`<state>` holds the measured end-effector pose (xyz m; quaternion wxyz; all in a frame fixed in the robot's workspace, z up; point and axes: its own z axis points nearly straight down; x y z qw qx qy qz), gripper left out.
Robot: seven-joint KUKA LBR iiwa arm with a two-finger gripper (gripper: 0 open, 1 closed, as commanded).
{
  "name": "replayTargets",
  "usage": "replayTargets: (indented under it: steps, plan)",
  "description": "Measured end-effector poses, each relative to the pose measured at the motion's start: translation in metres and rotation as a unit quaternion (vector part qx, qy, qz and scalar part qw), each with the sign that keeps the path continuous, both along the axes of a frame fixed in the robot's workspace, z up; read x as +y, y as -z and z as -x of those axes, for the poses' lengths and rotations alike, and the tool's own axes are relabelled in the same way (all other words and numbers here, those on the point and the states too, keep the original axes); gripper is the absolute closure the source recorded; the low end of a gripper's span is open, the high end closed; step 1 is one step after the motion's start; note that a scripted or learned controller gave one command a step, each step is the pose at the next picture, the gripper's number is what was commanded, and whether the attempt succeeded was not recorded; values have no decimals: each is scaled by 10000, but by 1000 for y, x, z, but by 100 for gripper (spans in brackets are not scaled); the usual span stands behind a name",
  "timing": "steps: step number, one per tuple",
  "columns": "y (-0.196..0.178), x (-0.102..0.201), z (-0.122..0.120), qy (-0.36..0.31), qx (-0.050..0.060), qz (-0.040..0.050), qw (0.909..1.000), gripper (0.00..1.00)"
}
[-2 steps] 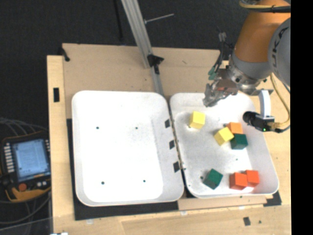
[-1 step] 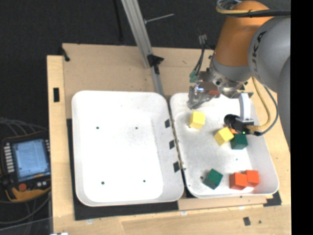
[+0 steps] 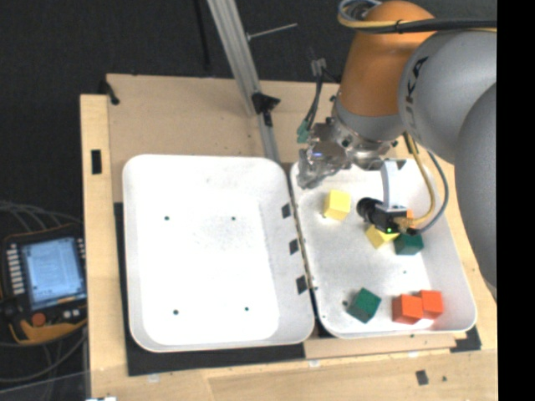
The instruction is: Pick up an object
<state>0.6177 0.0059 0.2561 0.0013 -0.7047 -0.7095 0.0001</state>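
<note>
My gripper (image 3: 315, 167) hangs over the far left corner of the right bin (image 3: 443, 266), just beyond a yellow block (image 3: 337, 205). Nothing shows between its fingers. A second yellow block (image 3: 379, 237) lies mid-bin, touching a dark green block (image 3: 409, 244) on its right. Near the front edge sit a green block (image 3: 364, 305) and two orange blocks (image 3: 408, 308) (image 3: 431, 302) side by side.
The left bin (image 3: 209, 249) adjoins the right one along a shared rim with small black clips (image 3: 294, 246). A slanted metal pole (image 3: 242, 65) rises behind the bins. A handheld control screen (image 3: 50, 270) sits off the bench's left.
</note>
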Motion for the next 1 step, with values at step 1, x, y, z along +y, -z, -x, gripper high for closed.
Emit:
replayTargets:
  steps: [1]
  plan:
    - [14,49,4,1,9,5,10000,100]
